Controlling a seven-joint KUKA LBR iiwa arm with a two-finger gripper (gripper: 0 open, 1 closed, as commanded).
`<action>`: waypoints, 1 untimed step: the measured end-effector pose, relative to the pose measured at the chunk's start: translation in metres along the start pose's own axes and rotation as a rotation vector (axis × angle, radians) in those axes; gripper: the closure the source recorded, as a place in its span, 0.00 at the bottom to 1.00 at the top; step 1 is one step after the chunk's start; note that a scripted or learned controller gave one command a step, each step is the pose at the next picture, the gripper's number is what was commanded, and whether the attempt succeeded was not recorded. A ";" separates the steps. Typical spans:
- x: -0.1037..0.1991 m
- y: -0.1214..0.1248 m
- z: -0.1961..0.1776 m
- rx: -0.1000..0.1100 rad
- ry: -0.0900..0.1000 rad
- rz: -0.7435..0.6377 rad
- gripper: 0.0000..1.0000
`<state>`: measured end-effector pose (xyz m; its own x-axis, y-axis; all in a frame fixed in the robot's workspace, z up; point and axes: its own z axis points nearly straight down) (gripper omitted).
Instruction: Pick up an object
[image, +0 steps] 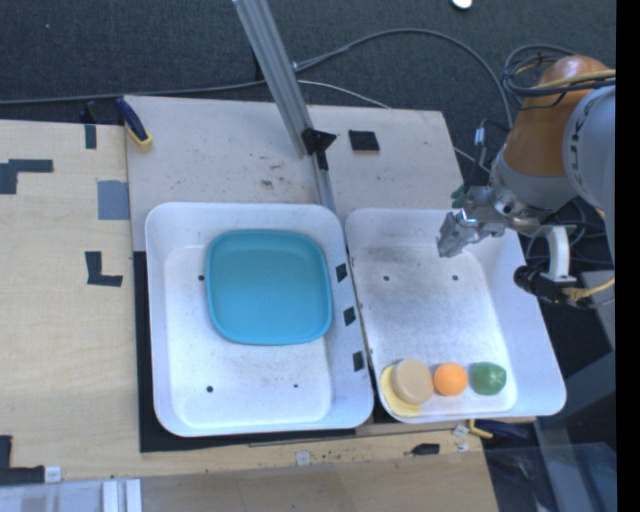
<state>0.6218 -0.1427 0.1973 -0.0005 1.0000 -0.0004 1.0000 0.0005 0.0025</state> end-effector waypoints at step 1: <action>0.000 0.001 -0.046 -0.001 0.000 0.000 1.00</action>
<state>0.6223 -0.1425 0.2433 -0.0005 1.0000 -0.0005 1.0000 0.0005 0.0032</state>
